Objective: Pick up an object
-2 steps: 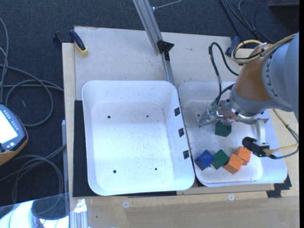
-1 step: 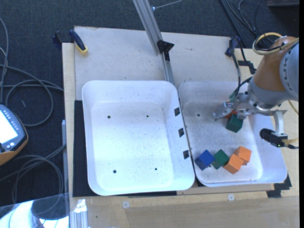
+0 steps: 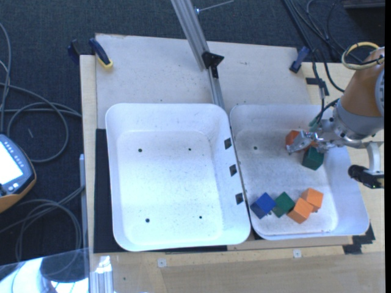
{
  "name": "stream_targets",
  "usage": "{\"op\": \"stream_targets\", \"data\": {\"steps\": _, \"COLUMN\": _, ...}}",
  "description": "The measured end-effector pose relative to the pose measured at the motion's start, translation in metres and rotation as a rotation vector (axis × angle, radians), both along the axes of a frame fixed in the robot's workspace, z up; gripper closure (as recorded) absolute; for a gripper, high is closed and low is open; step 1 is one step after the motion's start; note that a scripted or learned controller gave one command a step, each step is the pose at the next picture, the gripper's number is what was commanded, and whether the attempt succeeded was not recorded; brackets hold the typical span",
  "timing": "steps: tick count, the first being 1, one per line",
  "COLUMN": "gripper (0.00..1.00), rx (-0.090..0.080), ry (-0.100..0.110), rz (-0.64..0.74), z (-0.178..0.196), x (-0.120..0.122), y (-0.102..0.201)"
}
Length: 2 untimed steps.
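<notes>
Broadly, two shallow white bins are being carried side by side on the counter [image 3: 153,66], a pale board clamped at its far corners. The left bin [image 3: 122,133] is being shown as the bigger of the two, with small dark specks on its floor. The right bin [image 3: 256,118] is being occupied by every loose object in view.

The arm [image 3: 361,96] is being reached in from the right, its orange band being seen above the grey wrist. A slanted metal rail [image 3: 189,23] is being run from the top of the view down to the seam between the bins.

The end effector [image 3: 303,141] is being held low over the far half of the right bin. An orange block [image 3: 293,137] is being seen right at its tip, and a dark green block [image 3: 313,159] is being seen just beside and below it. Whether either block is being gripped, or whether the end effector is open or closed, cannot be told from this angle.

Near the front wall of the right bin, a cluster is being formed by a blue cube [image 3: 263,204], a green cube [image 3: 283,203] touching it, and two orange cubes [image 3: 306,204] just beside the green one.
</notes>
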<state>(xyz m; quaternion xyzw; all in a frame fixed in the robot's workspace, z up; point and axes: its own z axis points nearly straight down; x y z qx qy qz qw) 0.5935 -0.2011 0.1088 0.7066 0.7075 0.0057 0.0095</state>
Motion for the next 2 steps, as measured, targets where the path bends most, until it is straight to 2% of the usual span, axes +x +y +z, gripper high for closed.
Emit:
{"op": "stream_targets", "data": {"steps": 1, "gripper": 0.0, "rx": -0.007, "ry": 0.001, "rz": 0.0, "z": 0.0, "x": 0.005, "y": 0.011}}
{"op": "stream_targets", "data": {"steps": 2, "gripper": 0.0, "rx": 0.0, "ry": 0.006, "rz": 0.002, "z": 0.0, "x": 0.055, "y": -0.001}}
